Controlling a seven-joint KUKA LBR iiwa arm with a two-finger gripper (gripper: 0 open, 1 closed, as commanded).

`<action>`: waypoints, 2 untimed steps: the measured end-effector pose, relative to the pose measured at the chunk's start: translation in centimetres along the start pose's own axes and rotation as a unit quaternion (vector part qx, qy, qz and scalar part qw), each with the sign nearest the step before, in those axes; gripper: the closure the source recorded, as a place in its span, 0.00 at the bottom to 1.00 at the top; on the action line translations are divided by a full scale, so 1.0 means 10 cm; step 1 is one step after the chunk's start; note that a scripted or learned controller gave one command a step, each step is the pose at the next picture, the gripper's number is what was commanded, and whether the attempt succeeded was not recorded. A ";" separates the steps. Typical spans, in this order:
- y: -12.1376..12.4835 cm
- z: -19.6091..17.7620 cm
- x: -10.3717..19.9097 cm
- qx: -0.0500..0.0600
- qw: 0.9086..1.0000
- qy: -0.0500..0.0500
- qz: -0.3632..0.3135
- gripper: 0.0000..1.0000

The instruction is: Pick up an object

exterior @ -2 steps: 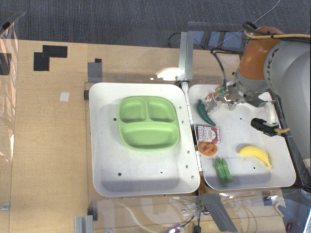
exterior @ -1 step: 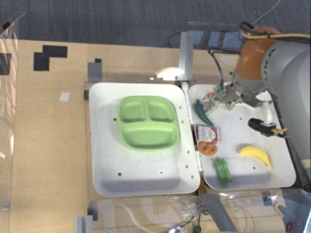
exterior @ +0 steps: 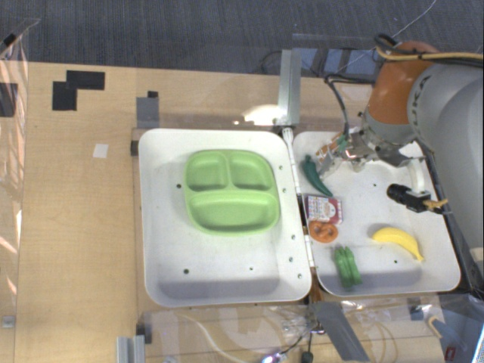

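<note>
A light green tray (exterior: 229,190) sits in a white bin (exterior: 162,271), and the other white bin (exterior: 442,267) has a yellow banana (exterior: 398,240), a green pepper (exterior: 347,266), a dark green thing (exterior: 314,175) and a pink packet (exterior: 322,209).

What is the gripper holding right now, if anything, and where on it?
That cannot be told. The gripper sits low at the back of the right bin, near the dark green pepper, but the view is too small to show anything between its fingers.
</note>
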State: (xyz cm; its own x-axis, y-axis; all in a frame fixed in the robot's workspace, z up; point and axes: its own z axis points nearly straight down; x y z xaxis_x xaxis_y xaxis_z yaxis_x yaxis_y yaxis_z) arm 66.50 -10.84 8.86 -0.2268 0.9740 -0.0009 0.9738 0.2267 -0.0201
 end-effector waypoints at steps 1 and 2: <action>0.00 0.00 0.00 0.000 1.000 -0.001 -0.003 0.00; 0.00 0.00 0.02 0.000 1.000 -0.003 0.002 0.00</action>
State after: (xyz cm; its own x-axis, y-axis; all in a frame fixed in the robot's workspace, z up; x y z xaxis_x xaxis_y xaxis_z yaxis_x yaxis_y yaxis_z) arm 66.46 -10.64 8.87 -0.2221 0.9750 -0.0060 0.9749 0.2220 -0.0200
